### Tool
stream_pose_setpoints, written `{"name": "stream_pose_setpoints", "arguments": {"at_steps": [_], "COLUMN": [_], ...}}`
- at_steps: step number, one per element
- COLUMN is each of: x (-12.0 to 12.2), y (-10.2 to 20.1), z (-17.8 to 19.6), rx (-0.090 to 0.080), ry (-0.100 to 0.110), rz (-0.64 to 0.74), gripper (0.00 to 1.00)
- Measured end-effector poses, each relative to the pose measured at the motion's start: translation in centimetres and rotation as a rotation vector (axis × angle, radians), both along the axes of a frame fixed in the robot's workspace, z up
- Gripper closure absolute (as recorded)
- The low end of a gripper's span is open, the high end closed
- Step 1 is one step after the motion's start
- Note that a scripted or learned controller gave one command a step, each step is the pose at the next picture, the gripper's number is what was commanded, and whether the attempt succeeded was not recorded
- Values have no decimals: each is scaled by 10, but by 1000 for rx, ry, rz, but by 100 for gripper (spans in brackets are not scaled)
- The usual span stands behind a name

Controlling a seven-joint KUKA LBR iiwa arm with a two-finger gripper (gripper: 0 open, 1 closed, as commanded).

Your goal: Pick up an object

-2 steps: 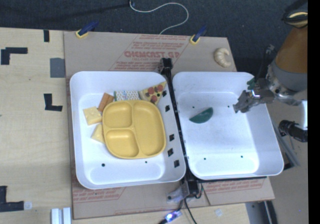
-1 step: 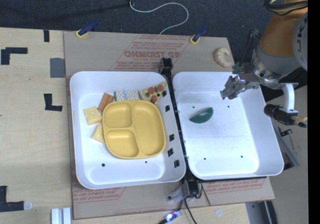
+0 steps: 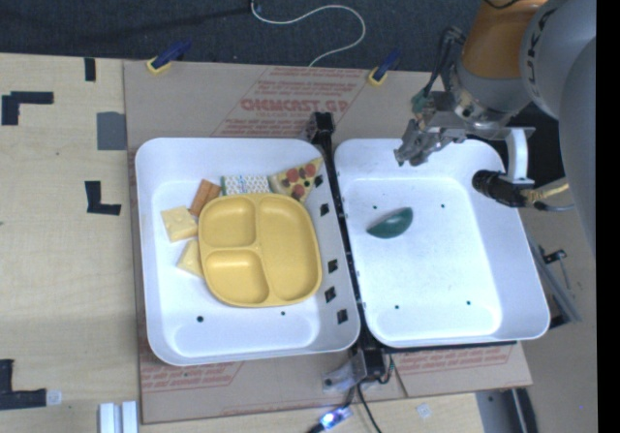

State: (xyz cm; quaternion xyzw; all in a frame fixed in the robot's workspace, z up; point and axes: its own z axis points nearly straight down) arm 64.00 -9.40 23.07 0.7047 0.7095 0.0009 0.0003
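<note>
On the left there is a tan bench (image 3: pixel 58 257) with some black marks on it. A brown cardboard sheet (image 3: pixel 281 102) lies on the bench, and the two white bins sit on top of it.

The left bin (image 3: pixel 165 324) holds a big yellow plate (image 3: pixel 260 249) with three parts in it. The plate lies flat near the middle of the bin. Small things poke out from under its left and top sides. There is a pale yellow square (image 3: pixel 178 224) at the left, touching the plate. An orange-brown block (image 3: pixel 203 196) sits just above the square. A strip with small dots (image 3: pixel 244 184) and a bright piece with many colours (image 3: pixel 300 176) lie along the top edge of the plate.

A black bar (image 3: pixel 334 228) runs between the two bins.

The right bin (image 3: pixel 504 315) has one thing in it, a small dark green object (image 3: pixel 390 223). It lies flat on the bin floor, in the upper left part of the bin, not touching any wall.

The gripper (image 3: pixel 415 150) hangs over the top edge of the right bin, up and to the right of the green object and well apart from it. Nothing is between its fingers. I cannot tell if the fingers are apart or together. The grey arm with its orange band (image 3: pixel 513 5) comes in from the right
</note>
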Motion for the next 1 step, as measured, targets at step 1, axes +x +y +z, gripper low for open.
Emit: {"name": "stream_pose_setpoints", "arguments": {"at_steps": [1], "x": [20], "y": [23], "z": [-10], "rx": [-2], "ry": [2], "rz": [-4], "gripper": [100]}}
